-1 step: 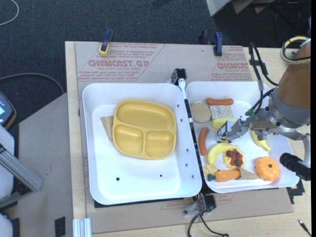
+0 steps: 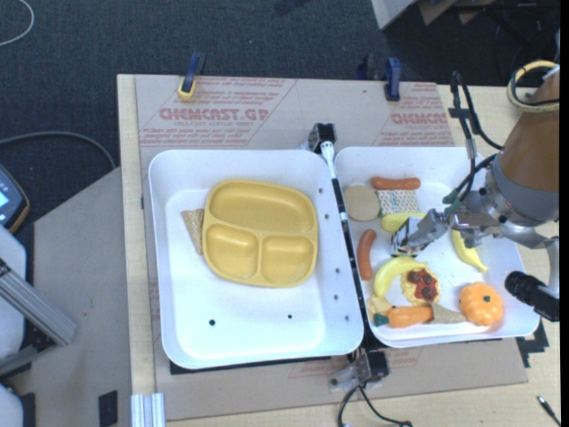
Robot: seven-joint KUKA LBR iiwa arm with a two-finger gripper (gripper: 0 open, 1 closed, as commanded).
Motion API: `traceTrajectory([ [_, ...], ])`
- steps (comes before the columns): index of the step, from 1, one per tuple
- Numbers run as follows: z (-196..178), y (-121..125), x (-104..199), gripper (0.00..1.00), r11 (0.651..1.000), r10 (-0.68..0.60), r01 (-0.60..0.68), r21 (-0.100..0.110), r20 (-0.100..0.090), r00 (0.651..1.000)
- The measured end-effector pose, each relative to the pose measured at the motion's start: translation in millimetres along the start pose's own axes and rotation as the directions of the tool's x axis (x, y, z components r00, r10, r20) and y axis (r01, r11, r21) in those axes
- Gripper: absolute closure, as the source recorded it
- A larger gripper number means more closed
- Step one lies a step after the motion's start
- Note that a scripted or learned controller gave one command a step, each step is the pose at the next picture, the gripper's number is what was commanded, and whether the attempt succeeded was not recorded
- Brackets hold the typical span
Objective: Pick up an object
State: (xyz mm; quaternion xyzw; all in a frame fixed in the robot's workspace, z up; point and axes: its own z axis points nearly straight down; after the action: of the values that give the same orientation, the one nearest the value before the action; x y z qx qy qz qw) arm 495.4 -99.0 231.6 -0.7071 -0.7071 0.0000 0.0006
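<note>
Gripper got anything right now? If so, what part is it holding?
Cannot be told. The two-finger gripper sits low in the right white bin, above the curved yellow toy banana, but no item shows between its fingers.

Dark grey carpet floor surrounds a tabletop covered in printed brown cardboard, with blue clamps at its far edge

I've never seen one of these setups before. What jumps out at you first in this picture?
The big yellow divided plate sits upside down in the left bin. The right bin is crowded with toy food: a small orange pumpkin, bananas, hot dogs, a carrot. The grey-and-orange arm reaches in from the right, its gripper low over that pile.
</note>
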Motion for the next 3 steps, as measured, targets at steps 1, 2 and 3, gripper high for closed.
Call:
traceTrajectory([
  [1, 63, 4, 2, 0.0, 1.0, 0.001, -0.001, 0.007, -0.002, 1.0],
  [2, 108, 9, 1, 0.0, 1.0, 0.001, -0.001, 0.005, -0.001, 1.0],
  [3, 146, 11, 1, 0.0, 1.0, 0.001, -0.001, -0.004, 0.001, 1.0],
])
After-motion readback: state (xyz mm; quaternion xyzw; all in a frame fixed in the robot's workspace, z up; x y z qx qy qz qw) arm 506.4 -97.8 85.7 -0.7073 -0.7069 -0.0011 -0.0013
